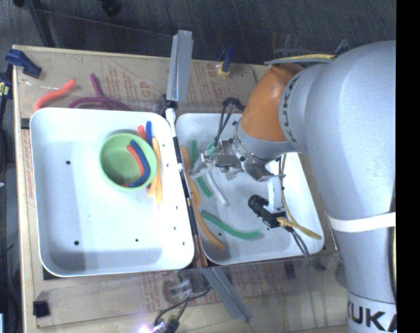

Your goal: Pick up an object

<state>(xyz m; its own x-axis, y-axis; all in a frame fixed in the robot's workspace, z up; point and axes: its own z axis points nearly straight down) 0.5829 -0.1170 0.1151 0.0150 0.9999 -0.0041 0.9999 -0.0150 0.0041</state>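
Right bin (314,241): holds a long green strip (231,226) at its near side, a shorter green piece (204,186) and orange strips (196,200) along its left wall.
Gripper (213,159): low in the right bin, above the short green piece — whether it grasps, I cannot tell.
Left bin (71,207): green bowl (129,161) — coloured strips inside.

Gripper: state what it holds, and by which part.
Cannot be told: the two-finger gripper sits low in the right white bin over green strips, its grip unclear.

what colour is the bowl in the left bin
Light green; the bowl shows best in the camera view.
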